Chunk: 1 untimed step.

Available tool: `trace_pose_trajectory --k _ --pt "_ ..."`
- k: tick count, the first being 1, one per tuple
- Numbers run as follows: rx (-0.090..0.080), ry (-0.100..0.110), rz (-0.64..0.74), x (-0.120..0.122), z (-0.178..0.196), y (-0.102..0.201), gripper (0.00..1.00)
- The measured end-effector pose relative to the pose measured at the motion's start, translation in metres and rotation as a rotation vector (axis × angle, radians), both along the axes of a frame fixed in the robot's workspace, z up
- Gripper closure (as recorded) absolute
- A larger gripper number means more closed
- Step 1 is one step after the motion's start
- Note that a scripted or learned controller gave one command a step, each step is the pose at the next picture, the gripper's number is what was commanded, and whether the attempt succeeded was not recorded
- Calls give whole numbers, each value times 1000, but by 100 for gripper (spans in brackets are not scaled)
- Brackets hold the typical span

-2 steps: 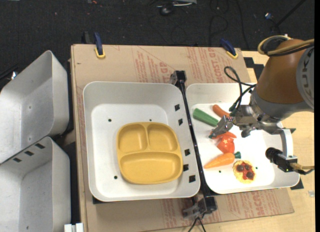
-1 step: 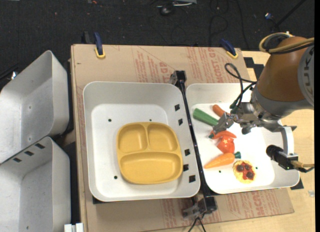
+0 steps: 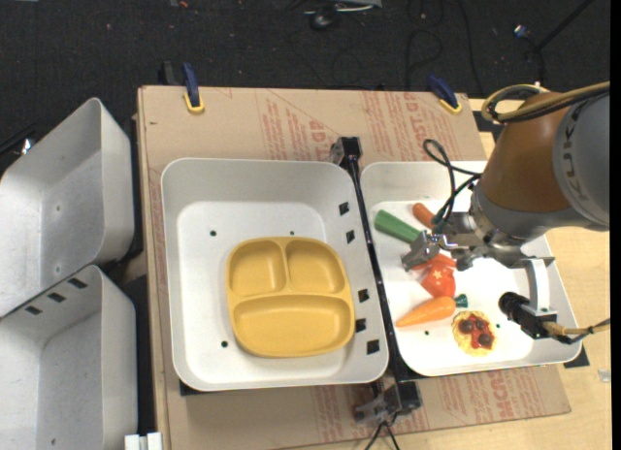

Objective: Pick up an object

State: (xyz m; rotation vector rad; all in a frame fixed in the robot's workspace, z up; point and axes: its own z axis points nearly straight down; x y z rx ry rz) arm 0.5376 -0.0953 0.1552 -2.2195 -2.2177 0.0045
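Sitting in the left bin [image 3: 184,244] is a yellow tray [image 3: 289,295]. In the right bin [image 3: 427,361], the gripper [image 3: 424,250] is hovering over a red pepper [image 3: 439,278], between a green stick [image 3: 396,225] and a carrot [image 3: 425,313]; its grip I cannot tell.

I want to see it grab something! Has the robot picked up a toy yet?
Not yet. Done: the gripper has reached into the right white bin. In hand: it sits low at the red plastic tomato-like toy, near the green stick-shaped toy. Left: grabbing and lifting one. The orange plastic carrot lies untouched, and the yellow divided tray is elsewhere.
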Motion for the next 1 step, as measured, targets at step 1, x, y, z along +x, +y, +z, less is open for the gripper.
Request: trace_pose_trajectory --k 1 --pt "0 1 -1 -7 -46 -3 0"
